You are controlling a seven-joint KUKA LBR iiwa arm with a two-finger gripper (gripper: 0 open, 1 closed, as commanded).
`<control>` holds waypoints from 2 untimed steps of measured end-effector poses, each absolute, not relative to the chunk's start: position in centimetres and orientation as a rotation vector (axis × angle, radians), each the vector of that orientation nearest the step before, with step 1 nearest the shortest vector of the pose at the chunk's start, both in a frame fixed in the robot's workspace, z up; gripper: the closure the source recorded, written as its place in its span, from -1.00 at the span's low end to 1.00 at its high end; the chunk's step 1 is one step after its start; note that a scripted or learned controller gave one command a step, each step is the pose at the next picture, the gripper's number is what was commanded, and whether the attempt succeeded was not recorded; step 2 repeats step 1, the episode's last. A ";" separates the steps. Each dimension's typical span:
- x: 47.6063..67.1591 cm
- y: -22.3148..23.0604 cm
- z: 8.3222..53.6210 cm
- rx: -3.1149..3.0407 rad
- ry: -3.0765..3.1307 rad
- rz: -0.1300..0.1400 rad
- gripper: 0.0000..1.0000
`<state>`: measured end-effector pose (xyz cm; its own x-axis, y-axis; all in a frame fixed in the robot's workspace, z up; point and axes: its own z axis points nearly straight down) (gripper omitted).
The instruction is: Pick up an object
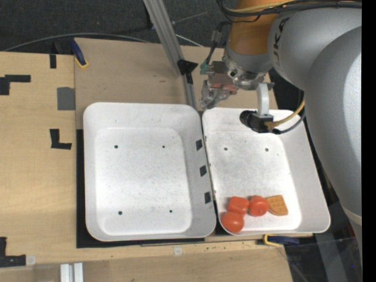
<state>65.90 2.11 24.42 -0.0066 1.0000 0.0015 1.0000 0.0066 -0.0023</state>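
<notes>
Three red pieces point(242, 211) and an orange cracker-like piece point(277, 205), near front edge of right bin point(247, 157).
Red pieces clustered, touching one another; orange piece just beside them on the right. Tool point(212, 96) sits over the right bin's far-left corner, well apart from the pieces (finger state: cannot tell). Left bin point(141, 169) alongside on the bench point(117, 69).
</notes>
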 end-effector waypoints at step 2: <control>65.9 7.4 23.3 -2.212 -2.227 0.003 1.00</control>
